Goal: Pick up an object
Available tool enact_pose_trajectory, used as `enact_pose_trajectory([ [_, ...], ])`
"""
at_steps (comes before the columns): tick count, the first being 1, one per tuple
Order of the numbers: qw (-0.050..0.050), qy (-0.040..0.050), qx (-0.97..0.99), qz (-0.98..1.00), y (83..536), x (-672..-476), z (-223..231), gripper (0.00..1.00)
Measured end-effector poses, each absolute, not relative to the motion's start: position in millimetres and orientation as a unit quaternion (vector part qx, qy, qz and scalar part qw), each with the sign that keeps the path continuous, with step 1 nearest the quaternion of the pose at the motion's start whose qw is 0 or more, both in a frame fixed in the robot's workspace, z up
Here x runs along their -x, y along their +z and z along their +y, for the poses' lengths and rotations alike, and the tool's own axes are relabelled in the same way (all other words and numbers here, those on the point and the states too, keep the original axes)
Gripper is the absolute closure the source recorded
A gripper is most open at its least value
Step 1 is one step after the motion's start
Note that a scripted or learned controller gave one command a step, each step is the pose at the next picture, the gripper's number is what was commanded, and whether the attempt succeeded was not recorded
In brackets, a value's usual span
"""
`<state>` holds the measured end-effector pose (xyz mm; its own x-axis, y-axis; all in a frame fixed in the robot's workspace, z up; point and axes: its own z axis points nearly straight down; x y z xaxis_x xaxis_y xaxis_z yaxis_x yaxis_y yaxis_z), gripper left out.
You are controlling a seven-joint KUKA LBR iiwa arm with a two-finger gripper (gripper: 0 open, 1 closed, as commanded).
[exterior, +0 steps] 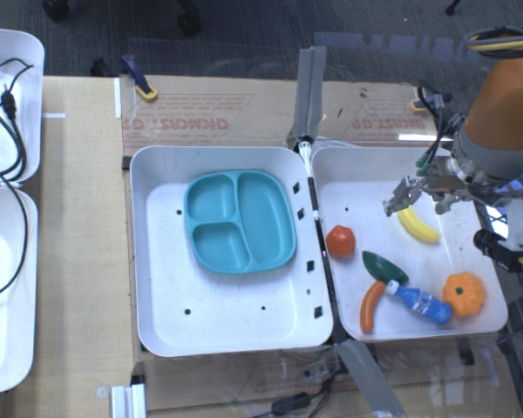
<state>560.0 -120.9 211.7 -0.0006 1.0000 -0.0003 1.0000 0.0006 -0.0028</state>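
my gripper (423, 194) sits over the upper right part of the right bin (357, 168), hanging from the grey wrist under the orange band of the arm (503, 103), which enters from the right. i see its two fingers spread apart, one pointing left toward the bin floor, the other lower right, with nothing between them. the yellow banana (418, 225) lies just below the fingers, tilted, its upper end close under the left finger; i cannot tell whether metal touches it.

moving outward in the same bin: a red tomato (340, 241) rests near the left wall, well apart from the gripper. below and right of it a dark green vegetable (385, 266) lies at a slant, and its lower end meets the blue bottle (421, 304), which points toward the lower right. an orange carrot (370, 306) lies just left of the bottle, nearly upright in the view. a small orange pumpkin (464, 293) sits at the lower right corner, just beside the bottle's far end.

the left bin (157, 233) holds a teal divided plate (241, 221) with three compartments, placed in its upper middle. black cables (4, 138) run over the white surface at far left.
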Motion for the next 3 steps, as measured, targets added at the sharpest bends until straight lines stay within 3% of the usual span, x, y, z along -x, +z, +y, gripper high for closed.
enact_pose_trajectory([
  [1,0.0,0.0007,0.707,-0.707,98.1,-594.1,-201.7,0.0],
  [2,0.0,0.0003,0.709,-0.706,107.9,-594.5,-202.6,1.0],
  [3,0.0,0.0004,0.706,-0.708,192.7,-609.6,-163.5,1.0],
])
